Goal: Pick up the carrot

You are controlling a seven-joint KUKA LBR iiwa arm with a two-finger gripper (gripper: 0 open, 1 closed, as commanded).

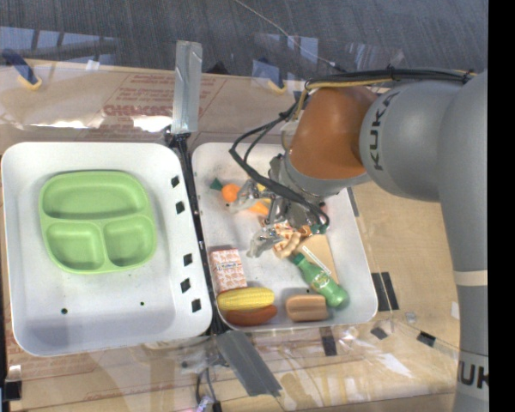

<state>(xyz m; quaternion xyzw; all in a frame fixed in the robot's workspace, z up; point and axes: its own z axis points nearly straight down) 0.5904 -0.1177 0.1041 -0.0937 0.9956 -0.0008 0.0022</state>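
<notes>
The carrot [233, 194] is small and orange with a green top. It lies in the upper left part of the right bin [359, 256]. My gripper [269, 223] hangs low over the middle of that bin, just right of and below the carrot. An orange bit [259, 205] shows right beside the gripper's tip; I cannot tell whether it belongs to the carrot or whether the gripper touches it. The arm's orange band [326, 136] covers the bin's upper right part.
The right bin also holds a pink box [227, 269], a corn cob [246, 298] on a red item, a brown bun [306, 307], a green bottle [320, 280] and a tan wedge [323, 249]. A green divided plate [99, 220] lies in the left bin [34, 316].
</notes>
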